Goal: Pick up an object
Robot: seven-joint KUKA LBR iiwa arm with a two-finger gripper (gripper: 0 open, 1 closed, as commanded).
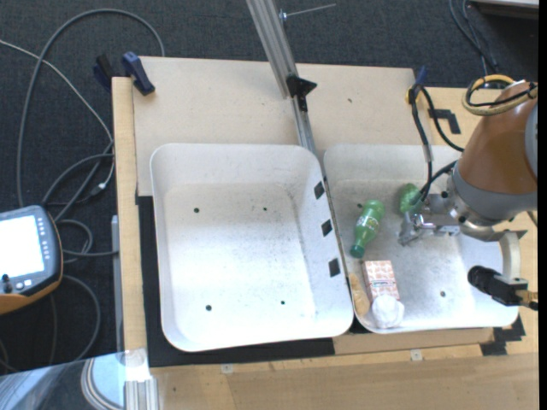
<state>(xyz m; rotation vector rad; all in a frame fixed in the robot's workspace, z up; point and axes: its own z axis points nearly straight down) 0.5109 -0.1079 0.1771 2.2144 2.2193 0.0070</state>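
The right bin [444, 314] holds a green plastic bottle [367, 225] lying on its side near the bin's left wall. A small patterned box [379, 278] lies nearer the front, with a white crumpled object [388, 312] just below it. A small green object [408, 198] sits right beside the gripper's metal fingers. The gripper [414, 225] reaches in from the right, low over the middle of the right bin, to the right of the bottle. Nothing shows between its fingers.
The left bin [171, 195] lies beside the right one, with a black-clipped divider [326, 227] between them. A metal pole [272, 32] slants up from the bench's back. Cables run over the back right corner. A teach pendant [26, 259] rests on the floor at left.
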